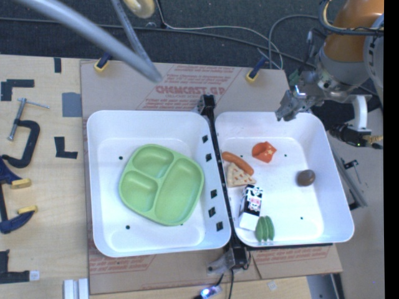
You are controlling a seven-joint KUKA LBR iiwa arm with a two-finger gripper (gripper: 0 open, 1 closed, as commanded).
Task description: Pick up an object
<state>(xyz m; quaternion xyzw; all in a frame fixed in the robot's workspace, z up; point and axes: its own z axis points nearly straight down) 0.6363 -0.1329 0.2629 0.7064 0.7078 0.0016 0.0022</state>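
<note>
The right bin (324,167) holds several small items: a red pepper piece (264,151), an orange sausage (238,161), a waffle wedge (239,177), a black-and-white milk carton (252,206), a green pea pod (265,228) and a brown round lump (305,177). My gripper (288,109) hangs over the bin's far rim, above and right of the red piece, and nothing shows between its fingers. The grey arm with its orange band (356,11) rises behind it at the upper right.
The left bin (103,167) carries a green divided plate (163,184). A black divider with clips (212,167) runs between the bins. Cables cross the dark bench behind. Clamps lie on the board at far left (22,142).
</note>
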